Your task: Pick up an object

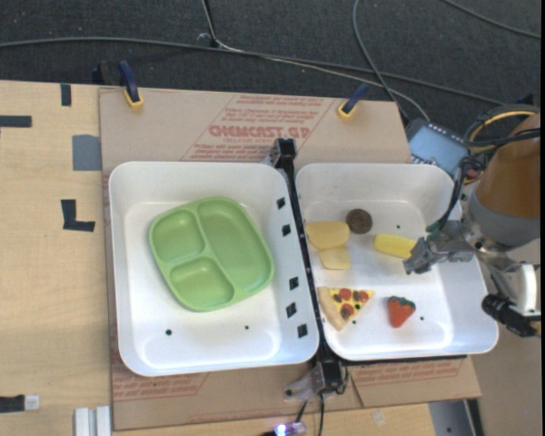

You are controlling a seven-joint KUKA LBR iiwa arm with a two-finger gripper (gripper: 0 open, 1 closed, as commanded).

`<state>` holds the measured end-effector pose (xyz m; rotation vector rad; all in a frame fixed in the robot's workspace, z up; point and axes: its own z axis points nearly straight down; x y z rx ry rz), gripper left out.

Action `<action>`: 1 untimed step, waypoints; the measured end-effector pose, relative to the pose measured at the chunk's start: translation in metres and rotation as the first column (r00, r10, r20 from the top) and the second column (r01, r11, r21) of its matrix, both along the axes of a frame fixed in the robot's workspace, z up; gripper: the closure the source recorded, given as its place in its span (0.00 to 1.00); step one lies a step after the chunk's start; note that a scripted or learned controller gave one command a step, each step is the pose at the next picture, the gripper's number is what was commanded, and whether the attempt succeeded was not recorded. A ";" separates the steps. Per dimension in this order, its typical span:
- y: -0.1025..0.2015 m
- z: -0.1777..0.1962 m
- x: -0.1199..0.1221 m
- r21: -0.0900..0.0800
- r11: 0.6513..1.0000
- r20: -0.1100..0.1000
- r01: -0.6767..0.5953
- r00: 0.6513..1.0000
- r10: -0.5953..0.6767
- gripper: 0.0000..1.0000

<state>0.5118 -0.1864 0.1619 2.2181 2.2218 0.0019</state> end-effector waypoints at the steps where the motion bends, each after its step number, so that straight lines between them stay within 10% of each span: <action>1: 0.005 0.059 -0.006 -0.001 1.000 0.002 0.000 1.000 0.000 1.00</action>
